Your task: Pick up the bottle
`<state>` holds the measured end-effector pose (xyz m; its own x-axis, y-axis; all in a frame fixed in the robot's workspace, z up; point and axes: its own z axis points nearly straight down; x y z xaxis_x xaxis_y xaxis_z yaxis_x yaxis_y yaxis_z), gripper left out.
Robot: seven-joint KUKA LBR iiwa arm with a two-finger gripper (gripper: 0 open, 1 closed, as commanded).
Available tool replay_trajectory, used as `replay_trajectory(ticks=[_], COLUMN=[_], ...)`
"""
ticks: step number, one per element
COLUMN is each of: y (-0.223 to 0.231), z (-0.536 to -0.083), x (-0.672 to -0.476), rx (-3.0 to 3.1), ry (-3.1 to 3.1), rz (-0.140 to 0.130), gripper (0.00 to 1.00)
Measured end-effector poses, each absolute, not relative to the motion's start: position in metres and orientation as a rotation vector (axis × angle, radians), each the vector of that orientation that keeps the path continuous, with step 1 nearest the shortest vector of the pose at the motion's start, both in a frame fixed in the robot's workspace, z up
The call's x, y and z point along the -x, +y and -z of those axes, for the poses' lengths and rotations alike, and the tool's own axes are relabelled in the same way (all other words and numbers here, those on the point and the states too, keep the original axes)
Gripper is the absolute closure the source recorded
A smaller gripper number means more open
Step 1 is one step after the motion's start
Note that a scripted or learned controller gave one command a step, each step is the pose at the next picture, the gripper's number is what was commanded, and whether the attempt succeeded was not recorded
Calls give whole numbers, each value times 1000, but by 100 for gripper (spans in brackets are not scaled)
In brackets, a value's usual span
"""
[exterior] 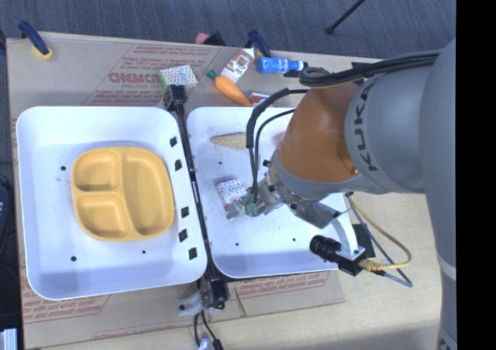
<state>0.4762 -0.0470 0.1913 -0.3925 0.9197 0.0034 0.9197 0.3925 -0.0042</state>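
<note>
One small bottle (229, 193) lies in the right bin (232, 259) beside the gripper (252, 205); its spread I cannot tell. Centre over the bottle before closing.

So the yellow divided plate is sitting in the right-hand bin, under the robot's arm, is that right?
Not quite. The camera view shows the yellow divided plate lying in the left bin, away from the arm. The arm hangs over the right bin, where a small wrapped item lies beside the gripper.
</note>
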Motion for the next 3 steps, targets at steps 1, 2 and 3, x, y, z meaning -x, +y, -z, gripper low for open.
replay_trajectory(ticks=[1,2,3], y=[-1,17,5], z=[-221,-191,-297], x=[-477,-475,-477], rx=[1748,1950,1853], ry=[-2609,-2456,-2538], rz=[-1,-6,0], gripper=[100,100,100])
